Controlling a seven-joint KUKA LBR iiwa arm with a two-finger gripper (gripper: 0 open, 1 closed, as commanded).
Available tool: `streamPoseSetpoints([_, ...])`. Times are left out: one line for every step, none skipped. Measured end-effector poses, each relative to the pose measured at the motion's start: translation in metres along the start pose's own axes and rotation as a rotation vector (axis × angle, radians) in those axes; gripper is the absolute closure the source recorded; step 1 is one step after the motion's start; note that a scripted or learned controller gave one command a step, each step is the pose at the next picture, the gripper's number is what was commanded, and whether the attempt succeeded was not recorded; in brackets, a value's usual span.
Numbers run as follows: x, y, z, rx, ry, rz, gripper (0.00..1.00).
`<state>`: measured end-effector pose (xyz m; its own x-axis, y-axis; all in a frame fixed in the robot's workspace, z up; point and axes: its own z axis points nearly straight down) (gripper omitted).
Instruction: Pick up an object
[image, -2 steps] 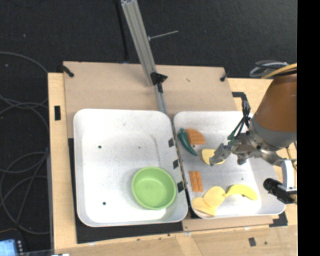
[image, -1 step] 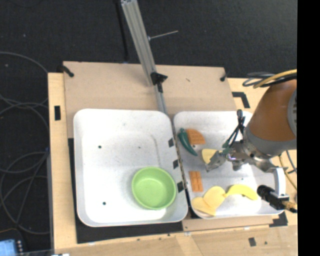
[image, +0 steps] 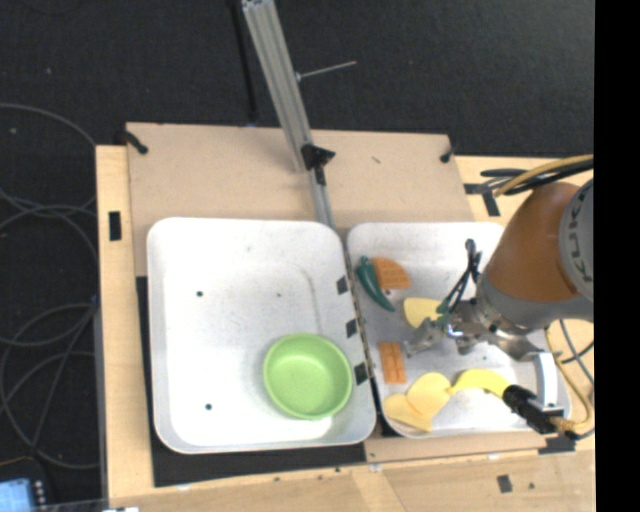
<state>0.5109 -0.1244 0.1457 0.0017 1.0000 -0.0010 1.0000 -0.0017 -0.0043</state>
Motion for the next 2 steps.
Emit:
streamPoseSetpoints([0.000, 0.003, -0.013, -0.009, 0.001, 0.003, 1.00])
streamPoseSetpoints([-0.002, 0.006, -0.057, -0.011, 0.000, -0.005, 1.00])
